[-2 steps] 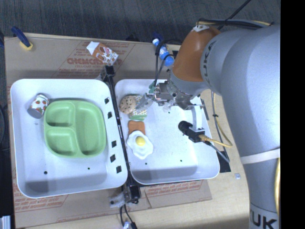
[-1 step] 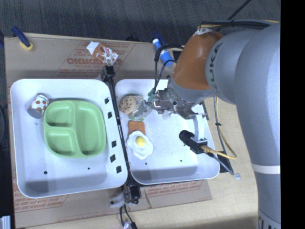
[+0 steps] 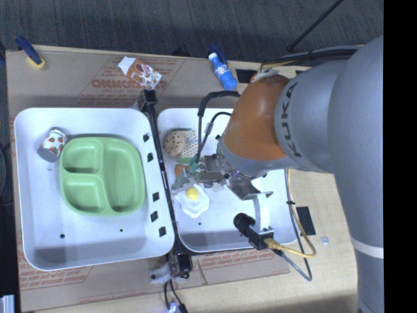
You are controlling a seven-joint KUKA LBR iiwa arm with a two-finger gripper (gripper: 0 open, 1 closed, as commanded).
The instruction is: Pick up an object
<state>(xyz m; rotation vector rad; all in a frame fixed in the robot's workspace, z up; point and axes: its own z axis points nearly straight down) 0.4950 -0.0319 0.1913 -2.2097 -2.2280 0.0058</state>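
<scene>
Cardboard-covered bench [image 3: 98,87], two white bins side by side. Nearest: right bin [image 3: 215,243]; toy fried egg [image 3: 193,199] at its 9 o'clock side. Gripper [image 3: 195,173] just above egg, toward 12 o'clock; finger state cannot tell, nothing seen pinched. Cookie-like round item [image 3: 177,141] at bin's 11 o'clock. Left bin [image 3: 39,240]: green divided tray [image 3: 102,174] centre, small can [image 3: 53,144] at 10 o'clock. Blue clamp [image 3: 223,71] at far edge. Step, judged: approach/descent onto target. Next: settle over egg or neighbouring item, close, lift.
</scene>
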